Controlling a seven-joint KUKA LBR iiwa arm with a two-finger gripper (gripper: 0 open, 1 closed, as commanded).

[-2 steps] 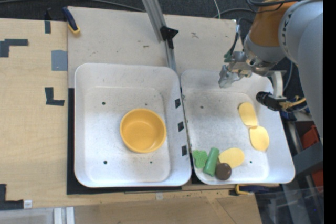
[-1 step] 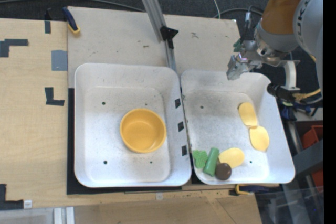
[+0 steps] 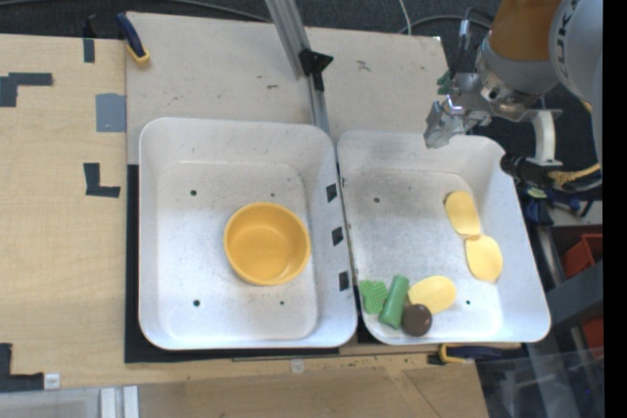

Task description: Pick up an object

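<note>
Over right bin's [image 3: 509, 210] far rim: my gripper [image 3: 443, 126], grip state I cannot tell.
Left bin [image 3: 157, 210]: yellow bowl [image 3: 266, 243].
Near corner: green block [image 3: 395, 301], brown ball [image 3: 417, 319].

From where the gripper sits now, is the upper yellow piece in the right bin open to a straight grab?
Probably yes: the gripper hovers over the right bin's far rim, and the yellow piece lies apart from its neighbours.

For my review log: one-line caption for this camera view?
Gripper above the right bin's far rim; yellow pieces, green block and brown ball inside; yellow bowl in left bin.

bowl [image 3: 266, 243] in left bin [image 3: 167, 210], gripper [image 3: 443, 128] over right bin [image 3: 509, 240]
</note>
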